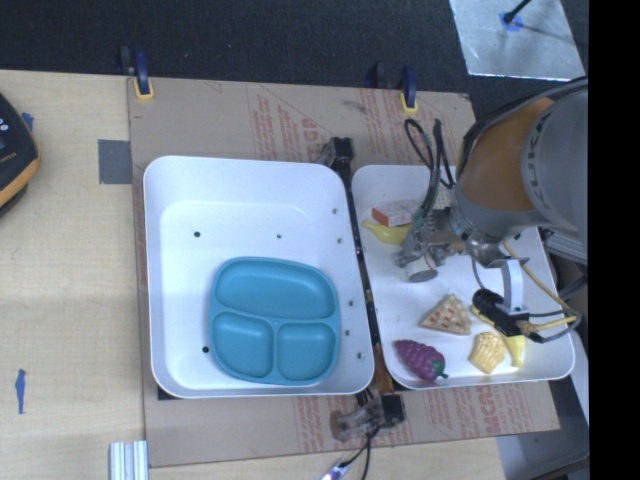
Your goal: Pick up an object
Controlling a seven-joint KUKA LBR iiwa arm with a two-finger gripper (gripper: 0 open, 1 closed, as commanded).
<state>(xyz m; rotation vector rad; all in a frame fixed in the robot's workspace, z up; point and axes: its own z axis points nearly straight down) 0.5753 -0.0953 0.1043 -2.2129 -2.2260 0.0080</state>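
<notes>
At the bottom centre of the frame a small dark clamp (372,415) grips the seam between the two bins. Just above it, in the lower part of the right-hand shallow white bin (395,303), lie a purple plastic toy grape bunch (420,360) and, to its right, a yellow toy corn cob (487,351). A tan wedge-shaped toy pizza slice (446,315) sits a little higher, between them. At the same depth, the left-hand shallow white bin (250,228) holds a blue moulded plastic divided plate (273,318) and nothing else.

Further up, the gripper (418,260) is low in the upper half of the right bin, near a yellow curved toy piece (385,232) and a small red-and-white box (392,215) to its upper left. Whether it is clenched or released cannot be told, and nothing is visibly caught in it.

This looks like the reaching step — down among the toys, no grasp shown yet. The next move calls for settling squarely over one piece, probably the yellow one or the box, closing on it, then lifting straight up clear of the bin wall.

The grey arm with its orange band (505,168) enters from the right edge at mid-height and bends down and leftward — wrist pitched steeply into the bin.
</notes>
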